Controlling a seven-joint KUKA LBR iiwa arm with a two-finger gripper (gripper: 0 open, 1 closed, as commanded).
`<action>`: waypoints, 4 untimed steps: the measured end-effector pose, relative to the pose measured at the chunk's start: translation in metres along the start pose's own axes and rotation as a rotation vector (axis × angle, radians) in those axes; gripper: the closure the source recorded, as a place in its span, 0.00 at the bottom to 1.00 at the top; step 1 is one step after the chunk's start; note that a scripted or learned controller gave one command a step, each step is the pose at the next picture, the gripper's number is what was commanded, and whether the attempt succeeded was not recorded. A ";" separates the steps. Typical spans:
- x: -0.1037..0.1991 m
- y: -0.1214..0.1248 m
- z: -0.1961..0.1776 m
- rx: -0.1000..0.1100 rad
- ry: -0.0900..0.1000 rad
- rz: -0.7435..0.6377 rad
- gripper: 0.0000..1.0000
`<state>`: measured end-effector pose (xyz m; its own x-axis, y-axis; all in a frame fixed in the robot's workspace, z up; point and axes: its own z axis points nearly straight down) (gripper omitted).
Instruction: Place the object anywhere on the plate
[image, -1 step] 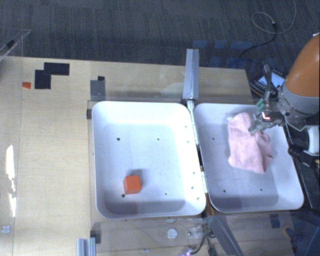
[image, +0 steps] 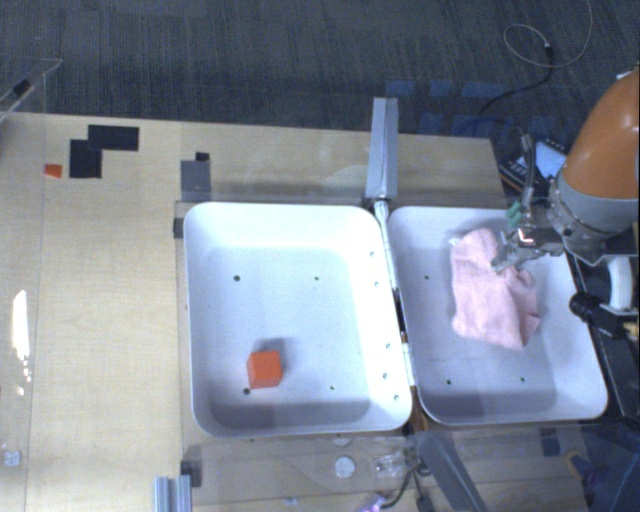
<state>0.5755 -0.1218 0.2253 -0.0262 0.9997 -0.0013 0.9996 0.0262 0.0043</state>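
In the left bin (image: 215, 300), toward seven o'clock, the orange block (image: 265, 369) sits alone. At three o'clock, in the right bin (image: 570, 390), the hand (image: 520, 243) touches a pink cloth (image: 485, 295). I cannot tell its grip. No plate seen; maybe nothing is done yet.

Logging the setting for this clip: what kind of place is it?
Probably a robotics lab bench: two white bins set side by side, a grey-and-orange arm reaching over the right one, and cables trailing on the floor.
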 end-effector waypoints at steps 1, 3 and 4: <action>0.052 0.014 0.004 -0.002 0.001 -0.405 1.00; 0.161 0.020 0.008 -0.005 0.000 -1.211 1.00; 0.215 0.023 0.014 -0.008 0.000 -1.543 1.00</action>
<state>0.5934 0.0933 0.2112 -0.9999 0.0013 -0.0100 0.0012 1.0000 0.0041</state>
